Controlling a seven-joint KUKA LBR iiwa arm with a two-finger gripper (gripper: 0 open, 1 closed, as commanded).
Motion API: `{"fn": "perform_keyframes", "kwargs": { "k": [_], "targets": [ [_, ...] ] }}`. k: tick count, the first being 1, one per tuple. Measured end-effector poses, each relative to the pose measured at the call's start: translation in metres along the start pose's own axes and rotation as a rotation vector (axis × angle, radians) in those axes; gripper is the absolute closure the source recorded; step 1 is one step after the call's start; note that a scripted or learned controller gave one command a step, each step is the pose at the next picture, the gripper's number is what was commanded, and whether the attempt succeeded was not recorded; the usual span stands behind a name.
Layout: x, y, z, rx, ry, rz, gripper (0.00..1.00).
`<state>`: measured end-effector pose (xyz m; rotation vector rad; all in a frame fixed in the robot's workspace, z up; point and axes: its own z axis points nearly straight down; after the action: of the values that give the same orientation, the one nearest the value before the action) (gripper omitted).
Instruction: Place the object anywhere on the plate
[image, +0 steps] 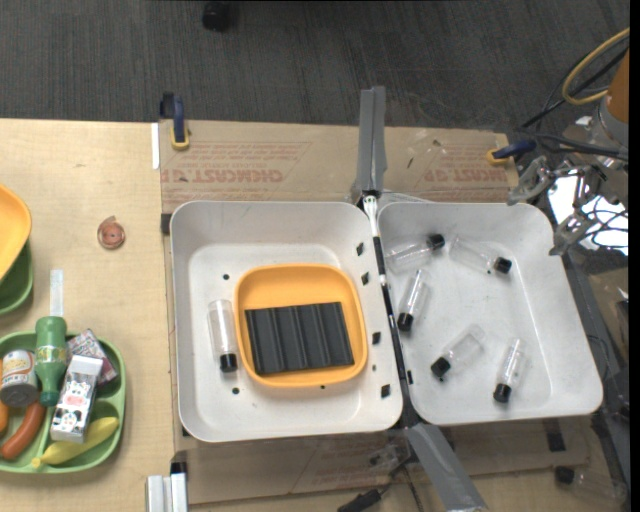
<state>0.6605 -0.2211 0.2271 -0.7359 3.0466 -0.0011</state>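
Camera view, from above at a slant. Two shallow white bins sit side by side on the desk (90, 180). The left bin (195, 400) holds an orange plate (300, 283) with a dark ribbed insert (300, 337); a clear vial with a black cap (221, 337) lies just beside the plate's left rim, on the bin floor and not on the plate. The right bin (560, 390) holds six similar vials, scattered and mostly apart: one near the top (415, 250), one at upper right (482, 259), one by the divider (411, 302), one at lower centre (455, 354), one at lower right (509, 370). The arm's end (590, 150) sits at the right edge, above and outside the right bin, amid cables; whether the fingers are spread or pressed together cannot be told here.

Judged risks: the vials are smooth cylinders that would likely roll or slip from a pinch, and the ribbed insert may let a dropped vial settle or bounce off the shallow rim. Any vial lies well apart from the fingers, down and to the view's left; nothing appears carried.

Food items on a green tray (105, 440) lie far left.
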Motion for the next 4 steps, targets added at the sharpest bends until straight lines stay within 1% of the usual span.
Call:
{"fn": "perform_keyframes", "kwargs": {
  "k": [1,2,3,4],
  "targets": [
    [0.000,0.000,0.008,-0.003,0.001,-0.243,0.00],
    [0.000,0.000,0.020,-0.004,0.001,-0.524,0.00],
    [0.000,0.000,0.020,-0.003,0.000,-0.715,0.00],
    [0.000,0.001,0.025,-0.005,-0.001,-0.955,0.00]
  ]
}}
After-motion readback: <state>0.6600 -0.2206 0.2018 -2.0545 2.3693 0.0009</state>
